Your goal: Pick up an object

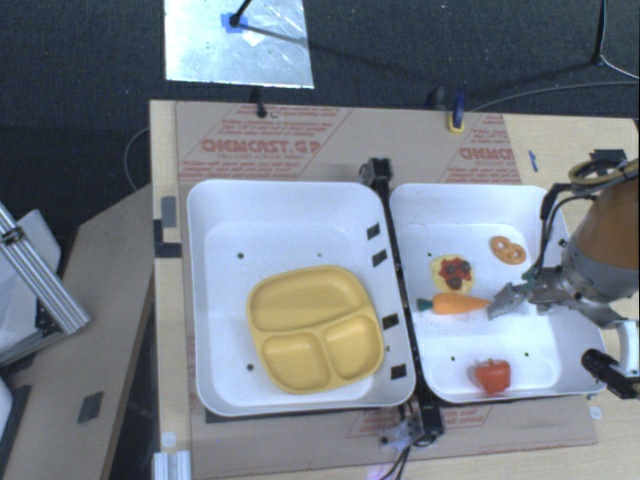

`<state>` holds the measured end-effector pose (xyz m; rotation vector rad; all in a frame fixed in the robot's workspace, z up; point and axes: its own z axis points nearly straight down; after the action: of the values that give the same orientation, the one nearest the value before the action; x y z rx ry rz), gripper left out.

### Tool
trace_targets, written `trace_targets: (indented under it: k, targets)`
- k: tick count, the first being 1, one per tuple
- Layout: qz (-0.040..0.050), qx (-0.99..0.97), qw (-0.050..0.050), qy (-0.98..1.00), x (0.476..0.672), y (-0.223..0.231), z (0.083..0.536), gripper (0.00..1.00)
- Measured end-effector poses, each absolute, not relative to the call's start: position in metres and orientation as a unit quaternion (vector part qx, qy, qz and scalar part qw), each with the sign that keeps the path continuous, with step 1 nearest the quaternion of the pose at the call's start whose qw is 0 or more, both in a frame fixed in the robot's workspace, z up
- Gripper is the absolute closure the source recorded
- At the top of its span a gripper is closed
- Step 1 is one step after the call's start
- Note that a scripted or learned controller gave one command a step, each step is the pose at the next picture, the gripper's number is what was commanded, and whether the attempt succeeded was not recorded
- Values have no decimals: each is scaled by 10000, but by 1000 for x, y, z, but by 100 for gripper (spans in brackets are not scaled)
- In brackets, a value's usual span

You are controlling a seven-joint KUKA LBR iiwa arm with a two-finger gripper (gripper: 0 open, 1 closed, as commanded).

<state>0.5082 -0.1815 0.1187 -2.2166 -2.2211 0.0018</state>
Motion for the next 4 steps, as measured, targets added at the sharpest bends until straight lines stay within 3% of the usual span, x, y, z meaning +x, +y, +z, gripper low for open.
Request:
trace_targets:
  k: [1,2,4]
  targets:
    - [-4,-7071,-7,-7071,509,-182,84,0]
    - [-22,-7062,-11,-7080,511,-181,96,100]
    - [-16,-7054,-41,-7088,516,-192,202,100]
